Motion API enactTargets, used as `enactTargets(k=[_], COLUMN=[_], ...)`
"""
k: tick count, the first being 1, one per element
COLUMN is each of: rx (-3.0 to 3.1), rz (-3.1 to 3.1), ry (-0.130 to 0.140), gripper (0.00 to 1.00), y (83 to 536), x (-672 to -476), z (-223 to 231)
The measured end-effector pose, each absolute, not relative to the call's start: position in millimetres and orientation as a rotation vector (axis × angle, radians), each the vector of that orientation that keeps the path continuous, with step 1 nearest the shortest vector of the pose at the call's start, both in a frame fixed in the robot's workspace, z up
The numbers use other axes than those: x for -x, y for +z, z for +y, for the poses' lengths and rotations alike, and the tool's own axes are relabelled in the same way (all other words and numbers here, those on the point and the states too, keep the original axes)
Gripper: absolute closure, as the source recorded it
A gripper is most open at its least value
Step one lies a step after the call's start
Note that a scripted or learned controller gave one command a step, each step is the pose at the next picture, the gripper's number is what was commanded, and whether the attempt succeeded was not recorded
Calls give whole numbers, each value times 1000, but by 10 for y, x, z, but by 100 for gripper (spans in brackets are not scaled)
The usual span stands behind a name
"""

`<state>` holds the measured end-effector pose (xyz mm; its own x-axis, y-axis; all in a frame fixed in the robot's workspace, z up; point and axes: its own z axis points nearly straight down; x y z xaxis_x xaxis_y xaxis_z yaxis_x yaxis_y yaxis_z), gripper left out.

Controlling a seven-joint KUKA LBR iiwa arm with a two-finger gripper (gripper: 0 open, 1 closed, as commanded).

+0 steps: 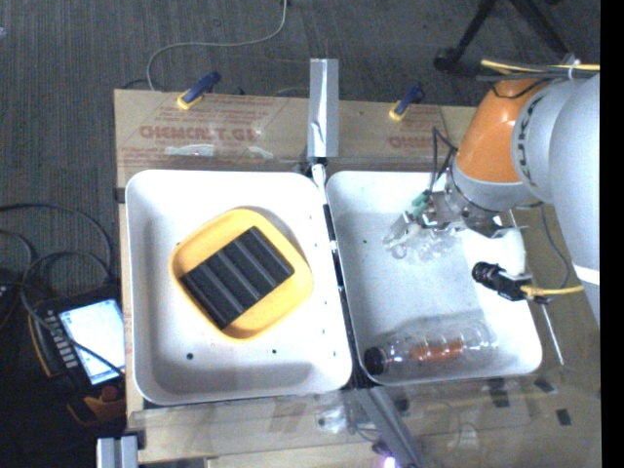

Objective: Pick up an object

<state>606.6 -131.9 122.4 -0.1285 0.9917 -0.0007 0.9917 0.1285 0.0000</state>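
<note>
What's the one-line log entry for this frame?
arm: over right bin far side | end effector: low by clear crumpled item | bottle: lying at near wall | left bin: yellow-black tray

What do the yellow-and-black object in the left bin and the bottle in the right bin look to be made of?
Yellow-and-black object: probably rubber or soft matte plastic; the yellow rim shows no glare, and the black ribbed centre looks dull.
Bottle: clear thin plastic, glossy; the white bin shows through its wall, with a dark cap at one end and something orange inside.
</note>
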Motion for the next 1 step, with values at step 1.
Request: enactTargets(k=[1], rx=[-2037], rz=[2390], ry=[-3], gripper=[100], y=[1842], x=[-6535], z=[-378])
